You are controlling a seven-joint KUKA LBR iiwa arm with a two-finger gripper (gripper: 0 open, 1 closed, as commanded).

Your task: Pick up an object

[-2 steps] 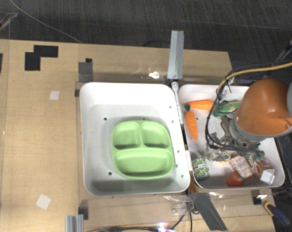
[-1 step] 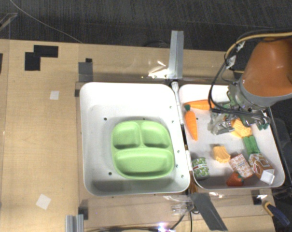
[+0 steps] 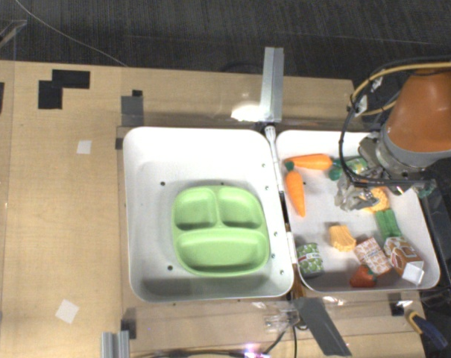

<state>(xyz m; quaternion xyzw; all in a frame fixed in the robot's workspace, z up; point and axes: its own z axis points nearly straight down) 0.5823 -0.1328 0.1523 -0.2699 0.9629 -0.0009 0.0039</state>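
The right bin (image 3: 426,274) holds several toy foods. Two orange carrots lie at its upper left, one lying sideways (image 3: 308,161) and one pointing down (image 3: 295,193). A yellow block (image 3: 341,237), a green can (image 3: 309,259), two printed cartons (image 3: 373,255) (image 3: 404,253), a red piece (image 3: 362,277) and a green piece (image 3: 388,223) lie lower down. My gripper (image 3: 354,195) hangs low over the bin's upper middle, next to a yellow-orange item (image 3: 376,198). The orange-banded wrist covers the bin's upper right corner.
The left bin (image 3: 147,162) holds a green divided plate (image 3: 219,227). A metal post (image 3: 272,84) stands behind the seam between the bins. Black cables loop around the wrist at the upper right. Bare wooden bench lies to the left.
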